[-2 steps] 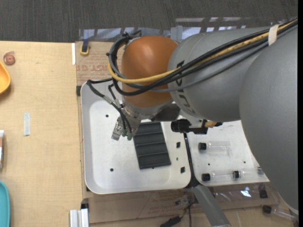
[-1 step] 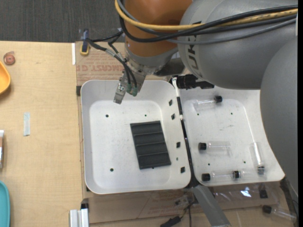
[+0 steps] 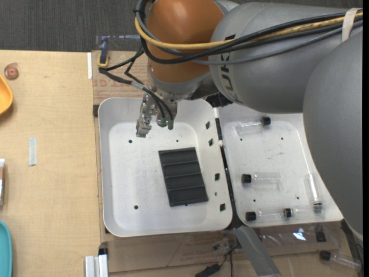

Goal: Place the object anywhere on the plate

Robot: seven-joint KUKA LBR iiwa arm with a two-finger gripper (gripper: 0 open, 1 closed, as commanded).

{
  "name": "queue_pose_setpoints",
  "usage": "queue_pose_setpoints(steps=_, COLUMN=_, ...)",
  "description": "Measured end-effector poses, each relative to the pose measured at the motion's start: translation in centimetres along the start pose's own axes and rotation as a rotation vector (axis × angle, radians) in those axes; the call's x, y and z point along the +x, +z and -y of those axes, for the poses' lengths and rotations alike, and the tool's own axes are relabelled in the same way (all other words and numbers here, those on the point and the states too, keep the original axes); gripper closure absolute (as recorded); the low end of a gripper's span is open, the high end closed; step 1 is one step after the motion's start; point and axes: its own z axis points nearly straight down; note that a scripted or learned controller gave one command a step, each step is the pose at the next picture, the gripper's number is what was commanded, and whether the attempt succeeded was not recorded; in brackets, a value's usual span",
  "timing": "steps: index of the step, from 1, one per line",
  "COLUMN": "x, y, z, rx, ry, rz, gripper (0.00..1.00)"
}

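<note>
A black ribbed plate lies flat in the middle of the left white bin. Several clear tubes with black caps lie in the right bin: one at the back, one in the middle, others along the front. My gripper hangs over the back of the left bin, just behind and left of the plate, under the orange wrist band. The view does not resolve anything held in it.
The grey arm covers the upper right and the right bin's far edge. A wooden bench top lies to the left, with an orange thing and a teal thing at its edge.
</note>
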Motion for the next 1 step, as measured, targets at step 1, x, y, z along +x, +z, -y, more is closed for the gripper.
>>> queue_pose_setpoints(steps=1, x=4.02, y=2.88, z=0.70, rx=0.000, ry=-0.120, rz=0.000, gripper=1.00)
